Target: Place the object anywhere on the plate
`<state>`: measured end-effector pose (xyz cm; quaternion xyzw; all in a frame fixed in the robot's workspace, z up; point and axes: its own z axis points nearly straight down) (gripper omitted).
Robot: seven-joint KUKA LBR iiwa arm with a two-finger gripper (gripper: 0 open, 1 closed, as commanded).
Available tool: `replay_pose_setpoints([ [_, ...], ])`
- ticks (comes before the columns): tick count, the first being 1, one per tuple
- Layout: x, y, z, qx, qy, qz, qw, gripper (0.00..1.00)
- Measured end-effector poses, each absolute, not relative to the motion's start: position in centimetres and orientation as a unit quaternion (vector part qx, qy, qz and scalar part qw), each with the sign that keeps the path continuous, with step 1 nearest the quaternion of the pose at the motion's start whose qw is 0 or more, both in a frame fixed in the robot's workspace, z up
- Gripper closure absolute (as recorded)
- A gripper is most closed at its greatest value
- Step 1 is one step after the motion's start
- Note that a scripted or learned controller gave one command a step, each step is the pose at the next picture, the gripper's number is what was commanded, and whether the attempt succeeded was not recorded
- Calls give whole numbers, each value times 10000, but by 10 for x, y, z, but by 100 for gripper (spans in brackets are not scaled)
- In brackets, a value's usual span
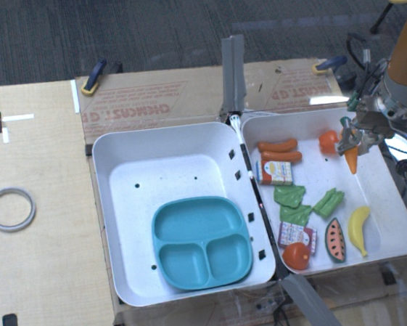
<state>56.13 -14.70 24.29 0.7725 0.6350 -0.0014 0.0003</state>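
A teal plate [157,233] with three compartments lies in the left white bin [121,204], toward its front. My gripper [350,140] hangs over the back right part of the right bin [390,196]. It is shut on a small orange carrot [352,158], whose tip points down toward the bin floor. The carrot is well to the right of the plate, with the bins' shared wall between them. An orange ball-shaped toy [327,141] lies just left of the gripper.
The right bin holds two sausages [278,146], a small packet [278,173], green vegetable pieces [290,196], a second packet [297,234], a tomato [296,255], a watermelon slice [334,240] and a banana [358,228]. A tape roll [8,209] lies far left.
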Motion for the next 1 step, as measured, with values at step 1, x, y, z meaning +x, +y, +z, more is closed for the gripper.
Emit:
replay_pose_setpoints([
  [1,561,-147,243,7725,6350,-13,4,0],
])
